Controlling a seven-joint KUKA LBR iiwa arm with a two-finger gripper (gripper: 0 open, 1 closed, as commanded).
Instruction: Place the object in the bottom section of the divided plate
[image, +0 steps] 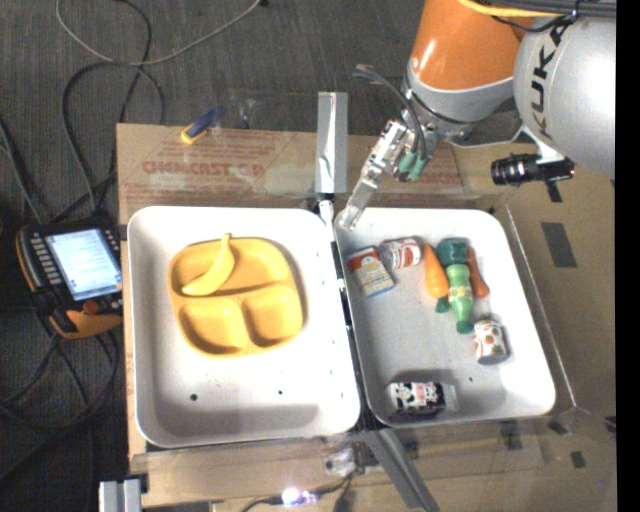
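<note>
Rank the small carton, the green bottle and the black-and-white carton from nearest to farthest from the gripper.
From the gripper, at the right bin's top-left corner:
1. Small carton, just below it.
2. Green bottle, mid-bin, farther right.
3. Black-and-white carton, by the bin's bottom edge.

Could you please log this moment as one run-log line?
tool: above bins' divider | banana: plate's top section | divided plate: left bin | carrot: right bin

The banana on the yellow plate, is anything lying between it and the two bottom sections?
Nothing visible does. The banana lies in the top section of the divided plate, and only the plate's low ridge separates it from the two bottom sections. The gripper is over the other bin's top left corner.
</note>
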